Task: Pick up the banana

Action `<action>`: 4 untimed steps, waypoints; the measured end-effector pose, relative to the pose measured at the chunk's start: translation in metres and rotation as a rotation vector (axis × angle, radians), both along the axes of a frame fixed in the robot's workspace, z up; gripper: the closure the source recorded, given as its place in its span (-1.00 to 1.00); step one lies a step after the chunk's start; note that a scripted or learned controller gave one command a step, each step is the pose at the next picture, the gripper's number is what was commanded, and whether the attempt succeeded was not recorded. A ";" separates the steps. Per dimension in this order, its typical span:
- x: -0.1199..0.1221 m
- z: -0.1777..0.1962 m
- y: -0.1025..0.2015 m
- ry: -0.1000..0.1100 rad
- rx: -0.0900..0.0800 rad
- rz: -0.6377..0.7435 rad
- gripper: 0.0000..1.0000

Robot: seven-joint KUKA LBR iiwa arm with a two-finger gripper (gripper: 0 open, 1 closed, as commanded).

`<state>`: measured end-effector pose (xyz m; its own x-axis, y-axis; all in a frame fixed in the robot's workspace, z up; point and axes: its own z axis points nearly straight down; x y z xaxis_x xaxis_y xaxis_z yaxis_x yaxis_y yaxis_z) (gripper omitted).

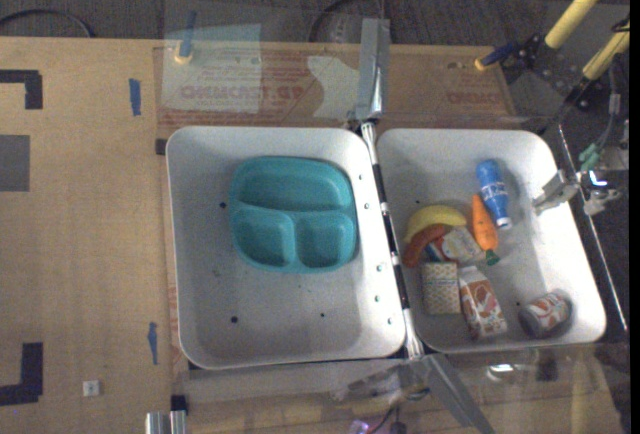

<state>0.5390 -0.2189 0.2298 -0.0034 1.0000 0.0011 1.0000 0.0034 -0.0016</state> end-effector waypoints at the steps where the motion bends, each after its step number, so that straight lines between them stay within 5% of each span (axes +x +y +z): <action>1: 0.052 -0.050 0.071 0.000 0.000 -0.002 -1.00; 2: 0.046 -0.129 0.108 -0.040 -0.007 0.241 -1.00; 3: 0.039 -0.131 0.103 -0.017 -0.008 0.235 1.00; 4: 0.130 -0.141 0.121 -0.010 -0.004 0.198 1.00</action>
